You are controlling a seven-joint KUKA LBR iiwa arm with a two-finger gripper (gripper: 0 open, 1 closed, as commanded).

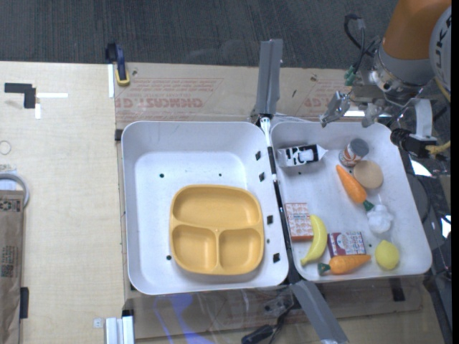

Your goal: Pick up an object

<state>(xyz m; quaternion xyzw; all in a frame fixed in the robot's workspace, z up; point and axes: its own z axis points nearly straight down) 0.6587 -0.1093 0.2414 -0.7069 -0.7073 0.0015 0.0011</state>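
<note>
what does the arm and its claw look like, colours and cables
The arm is rounded, with a broad orange band above a grey wrist section. The claw is a small metallic grey piece with thin silvery fingers. Black cables loop beside the wrist, and a few small green bits sit near the mount.

The grey arm with its orange band reaches in from the upper right, its hand point(349, 111) open and empty.

left bin point(136, 192): holds my tray point(216, 229).
right bin point(416, 221): banana point(316, 239) beside a small box point(297, 220); lemon point(387, 255) in the near right corner.
my pincer point(351, 112): above the right bin's far edge.
</note>
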